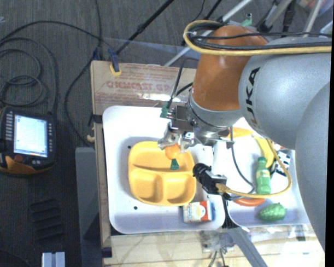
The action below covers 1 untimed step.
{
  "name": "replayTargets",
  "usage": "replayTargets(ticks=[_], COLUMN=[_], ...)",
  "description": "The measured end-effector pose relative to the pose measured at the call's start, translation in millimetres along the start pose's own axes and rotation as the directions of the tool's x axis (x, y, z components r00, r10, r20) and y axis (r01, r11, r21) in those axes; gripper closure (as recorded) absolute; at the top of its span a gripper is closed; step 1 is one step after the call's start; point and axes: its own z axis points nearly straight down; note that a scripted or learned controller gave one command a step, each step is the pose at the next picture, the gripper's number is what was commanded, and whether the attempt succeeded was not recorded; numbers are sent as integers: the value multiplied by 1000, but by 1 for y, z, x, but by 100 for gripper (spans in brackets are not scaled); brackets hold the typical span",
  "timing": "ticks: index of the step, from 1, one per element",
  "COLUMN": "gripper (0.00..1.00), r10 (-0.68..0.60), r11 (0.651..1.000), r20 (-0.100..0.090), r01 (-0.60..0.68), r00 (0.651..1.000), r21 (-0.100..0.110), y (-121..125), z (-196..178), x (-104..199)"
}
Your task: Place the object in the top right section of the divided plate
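Carrot (172, 153), smooth orange cone, pinched in tool (174, 144) over glossy yellow plate (140, 181).

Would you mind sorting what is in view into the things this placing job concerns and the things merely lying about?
Part of the job:
- yellow divided plastic plate in the left white bin
- small orange carrot-like toy with green tip at the plate's top right edge
- gripper just above it

Just lying about:
- small carton below the plate
- green plastic bottle
- green strawberry-shaped toy
- yellow banana
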Motion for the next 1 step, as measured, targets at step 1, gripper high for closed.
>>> replayTargets(ticks=[1], gripper=[100], r10=[408], r11=[913], r20=[0], r01=[-408], r00=[913], r21=[0], y=[-3], z=[-45], x=[25])
